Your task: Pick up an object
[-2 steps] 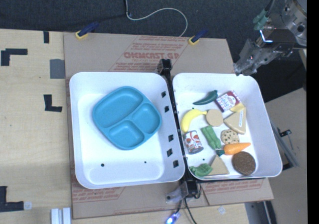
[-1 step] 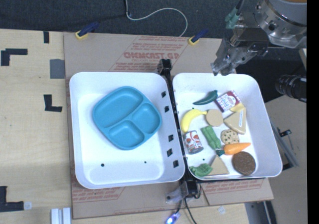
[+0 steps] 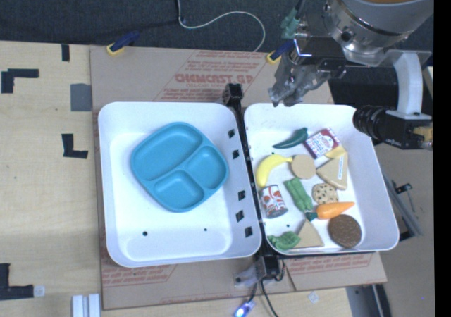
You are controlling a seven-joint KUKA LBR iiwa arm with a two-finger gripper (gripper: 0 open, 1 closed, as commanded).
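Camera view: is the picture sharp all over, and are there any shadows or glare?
In the camera view the bins and toy food are fairly sharp. The gripper, high and near the lens, looks soft and smeared. The blue plate throws a faint shadow on its left and lower sides, so the light is even. The white floor near the banana is bright but not blown out.

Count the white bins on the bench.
2: the left bin holds a blue plate; the right bin holds toy food.

Fixed overhead camera, slanted down on both bins (image 3: 113, 189).
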